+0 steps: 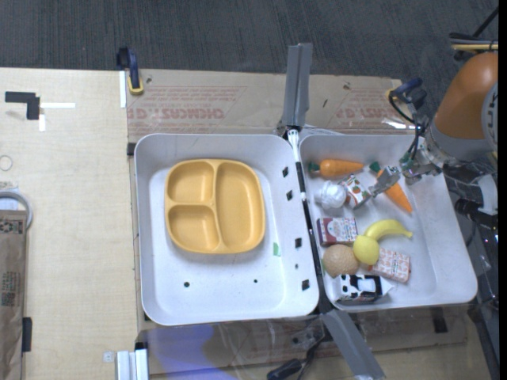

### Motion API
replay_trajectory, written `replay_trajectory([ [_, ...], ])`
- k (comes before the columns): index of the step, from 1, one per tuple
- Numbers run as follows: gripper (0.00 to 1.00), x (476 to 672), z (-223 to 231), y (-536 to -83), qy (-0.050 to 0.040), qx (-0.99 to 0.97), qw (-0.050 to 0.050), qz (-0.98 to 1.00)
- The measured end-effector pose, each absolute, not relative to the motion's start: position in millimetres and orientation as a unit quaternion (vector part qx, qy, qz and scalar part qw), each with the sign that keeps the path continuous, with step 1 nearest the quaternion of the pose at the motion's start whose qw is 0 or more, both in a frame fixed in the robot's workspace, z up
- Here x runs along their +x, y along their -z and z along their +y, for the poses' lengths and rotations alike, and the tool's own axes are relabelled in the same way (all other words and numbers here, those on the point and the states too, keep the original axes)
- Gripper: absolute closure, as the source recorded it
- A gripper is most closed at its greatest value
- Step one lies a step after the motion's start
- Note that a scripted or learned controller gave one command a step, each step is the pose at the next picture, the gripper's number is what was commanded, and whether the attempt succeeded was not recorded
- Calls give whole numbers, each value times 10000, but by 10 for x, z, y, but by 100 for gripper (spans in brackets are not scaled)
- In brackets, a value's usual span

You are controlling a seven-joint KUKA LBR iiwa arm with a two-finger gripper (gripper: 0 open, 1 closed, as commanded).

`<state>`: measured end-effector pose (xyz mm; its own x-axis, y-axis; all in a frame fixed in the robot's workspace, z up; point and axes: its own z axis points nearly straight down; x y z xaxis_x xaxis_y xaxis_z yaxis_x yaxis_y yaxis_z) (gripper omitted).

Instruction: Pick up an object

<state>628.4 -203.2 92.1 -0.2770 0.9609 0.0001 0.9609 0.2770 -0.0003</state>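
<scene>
Half-hidden black-and-white carton (360,288) under round brown fruit (340,260)

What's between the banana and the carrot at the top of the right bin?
In the camera view, between the banana and the carrot lies a small carton.

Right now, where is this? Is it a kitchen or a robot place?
Probably a robot lab or test bench, not a kitchen. A grey and orange robot arm reaches over two white bins, the toy banana and carrot look plastic, and the bench is cardboard with clamps.
</scene>
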Motion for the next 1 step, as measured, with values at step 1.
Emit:
replay_trajectory([
  [1, 100, 6289, -2041, -1019, 5, -6024, -8, -7982],
])
